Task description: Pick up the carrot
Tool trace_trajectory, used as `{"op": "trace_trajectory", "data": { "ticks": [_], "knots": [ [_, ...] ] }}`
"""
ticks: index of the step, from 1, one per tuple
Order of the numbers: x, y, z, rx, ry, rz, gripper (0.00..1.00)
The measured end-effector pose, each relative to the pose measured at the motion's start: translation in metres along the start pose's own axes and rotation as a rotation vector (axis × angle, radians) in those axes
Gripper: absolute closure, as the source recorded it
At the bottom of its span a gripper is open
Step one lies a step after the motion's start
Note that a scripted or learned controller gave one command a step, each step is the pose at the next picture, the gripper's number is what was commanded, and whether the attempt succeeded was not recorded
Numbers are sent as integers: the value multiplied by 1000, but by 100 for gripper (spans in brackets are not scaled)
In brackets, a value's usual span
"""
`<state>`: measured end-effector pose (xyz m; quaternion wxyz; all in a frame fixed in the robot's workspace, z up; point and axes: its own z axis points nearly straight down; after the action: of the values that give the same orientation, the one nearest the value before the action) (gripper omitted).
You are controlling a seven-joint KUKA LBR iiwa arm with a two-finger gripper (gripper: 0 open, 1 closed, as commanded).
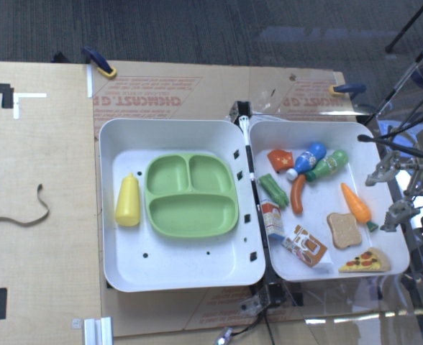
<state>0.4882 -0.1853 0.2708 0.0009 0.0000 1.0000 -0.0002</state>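
Lying slantwise near the right wall of the right bin (283, 268), the carrot (355, 203) sits above the bread slice (344, 230); just beside it the gripper (390, 192) hangs spread open, holding nothing

Hand (390, 198): sits at the right edge of the view; its two metal fingers (379, 172) stand apart, open.
Grasp: nothing between the fingers.

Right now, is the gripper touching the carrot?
Apart. The camera view shows the gripper at the right bin's right edge, with white bin floor showing between it and the carrot.
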Motion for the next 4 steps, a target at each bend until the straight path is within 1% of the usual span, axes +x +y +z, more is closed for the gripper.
{"op": "trace_trajectory", "data": {
  "ticks": [1, 2, 3, 4],
  "knots": [
    [8, -28, 164, 0, -5, -43, 0],
    [4, -34, 174, -1, -9, 80, 0],
    [-37, -36, 174, 2, -11, 307, 0],
    [-40, -36, 163, 4, -20, 302, 100]
  ]
}}
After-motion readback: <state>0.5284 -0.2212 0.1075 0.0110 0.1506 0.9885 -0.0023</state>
